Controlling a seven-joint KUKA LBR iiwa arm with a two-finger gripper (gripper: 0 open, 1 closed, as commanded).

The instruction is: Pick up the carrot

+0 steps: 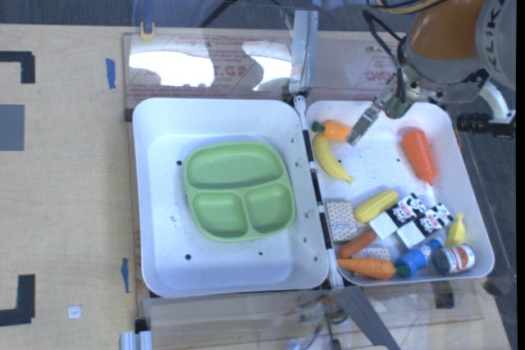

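Several carrots lie in the right bin (472, 201). A small orange one with a green top (335, 129) rests at the bin's far left, just above a yellow banana (330, 159). A large plain orange carrot (418, 154) lies at the far right. Two more carrots (367, 266) sit at the near edge, one (358, 243) angled above the other. My gripper (358, 134) hangs low over the bin, its tip just right of the small green-topped carrot. Nothing is visibly held in it.
The left bin (156, 201) holds a green three-compartment plate (239, 189). Near the right bin's front lie a second banana (375, 204), a waffle-like piece (341, 218), black-and-white blocks (418, 217), a blue bottle (413, 260) and a can (454, 259).
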